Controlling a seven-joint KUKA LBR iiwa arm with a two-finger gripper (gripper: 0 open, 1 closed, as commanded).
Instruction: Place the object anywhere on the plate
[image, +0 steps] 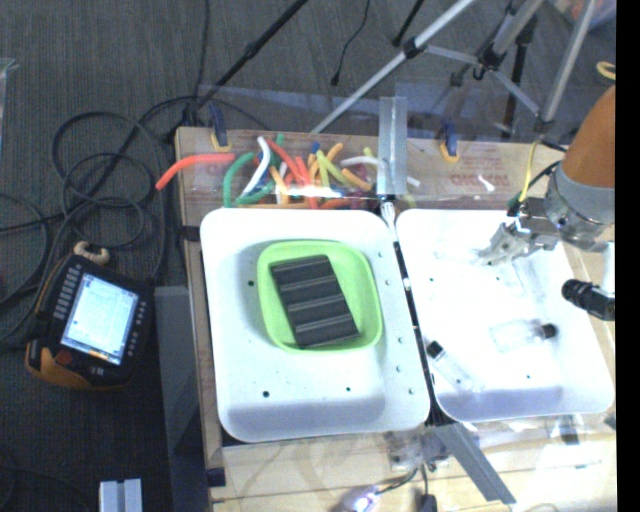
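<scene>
While two white bins sit side by side on the bench (200, 180), one green plate (368, 300) lies in the left bin (230, 400), well apart from the jaws. One dark ribbed block (315, 300) rests on the plate. Over the right bin (590, 400), at its far side, hangs the gripper (503, 247); whether the jaws are open I cannot tell. Nearer than the jaws in that bin lie two small clear pieces with black ends (440, 355) (530, 332). Coloured tubes (290, 170) lie behind the bins.

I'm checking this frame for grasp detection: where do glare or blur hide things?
Camera view: the right bin is washed out, so the clear objects in it barely show; the hand is soft; the dark block on the green plate stands out sharply.
</scene>
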